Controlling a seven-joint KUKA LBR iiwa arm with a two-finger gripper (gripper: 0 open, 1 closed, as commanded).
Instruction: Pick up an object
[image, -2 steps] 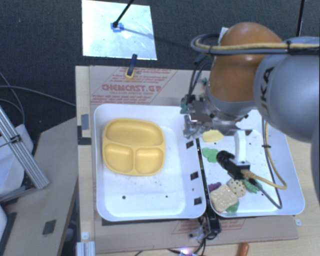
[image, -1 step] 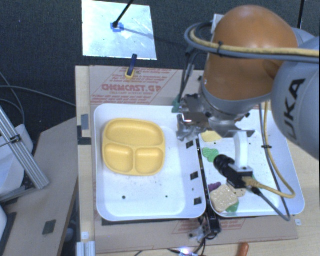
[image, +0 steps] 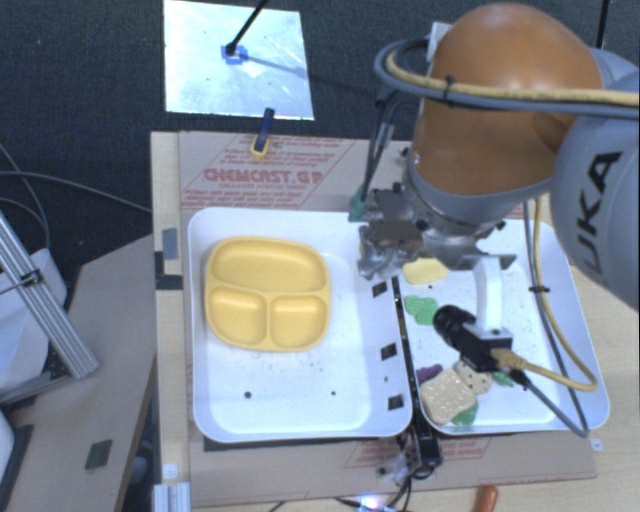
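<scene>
Objects for picking lie in the right bin (image: 585, 330): a pale yellow piece (image: 425, 271), a green piece (image: 421, 309), a cracker-like piece (image: 450, 396). Camera view: the claw (image: 383, 258) hangs beside the yellow piece; its spread cannot be told. A centred descent is advised.

Even overhead light, glare on the foil sheet (image: 238, 58), soft focus throughout, the near arm (image: 500, 110) perhaps blurriest.

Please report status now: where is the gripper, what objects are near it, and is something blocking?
Gripper low at right bin's upper left, beside pale yellow piece. Green piece, cracker lie nearer. Yellow tray in left bin.
</scene>
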